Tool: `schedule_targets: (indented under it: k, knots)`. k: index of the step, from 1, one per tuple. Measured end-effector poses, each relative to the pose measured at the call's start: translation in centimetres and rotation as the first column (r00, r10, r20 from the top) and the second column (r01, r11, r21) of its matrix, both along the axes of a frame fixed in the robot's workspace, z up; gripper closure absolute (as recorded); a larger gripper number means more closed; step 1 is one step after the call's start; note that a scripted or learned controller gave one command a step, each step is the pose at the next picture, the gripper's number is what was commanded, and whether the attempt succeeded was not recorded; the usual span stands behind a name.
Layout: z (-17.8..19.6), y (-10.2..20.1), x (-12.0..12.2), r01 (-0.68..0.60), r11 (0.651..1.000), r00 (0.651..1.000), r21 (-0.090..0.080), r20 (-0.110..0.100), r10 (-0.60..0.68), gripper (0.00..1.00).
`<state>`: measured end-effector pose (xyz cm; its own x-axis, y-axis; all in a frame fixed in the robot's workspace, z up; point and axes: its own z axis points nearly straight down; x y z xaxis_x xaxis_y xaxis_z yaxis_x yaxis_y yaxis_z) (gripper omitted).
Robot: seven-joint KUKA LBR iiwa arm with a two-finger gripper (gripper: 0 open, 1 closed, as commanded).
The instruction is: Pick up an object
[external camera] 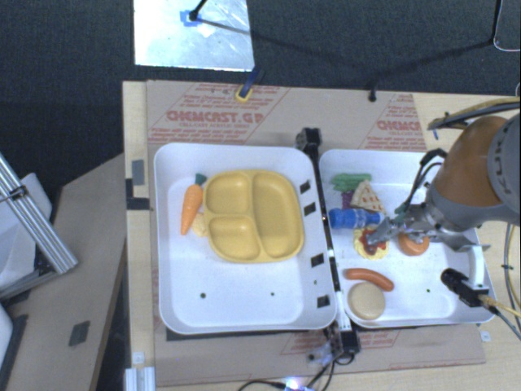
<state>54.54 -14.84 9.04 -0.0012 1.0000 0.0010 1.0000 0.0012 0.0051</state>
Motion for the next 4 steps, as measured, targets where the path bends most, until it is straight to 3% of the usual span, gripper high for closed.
schedule_targets:
  k: [1,2,4]
  knots:
    - [1.3,-0.1,0.3,0.0,1.0,1.0,-0.003,0.01,0.0,1.0]
    - [5.6,0.2,0.2,-0.003,1.0,1.0,-0.002,-0.001,0.003,1.0]
    - [13.6,0.7,0.0,-0.003,1.0,1.0,-0.002,0.0,0.003,1.0]
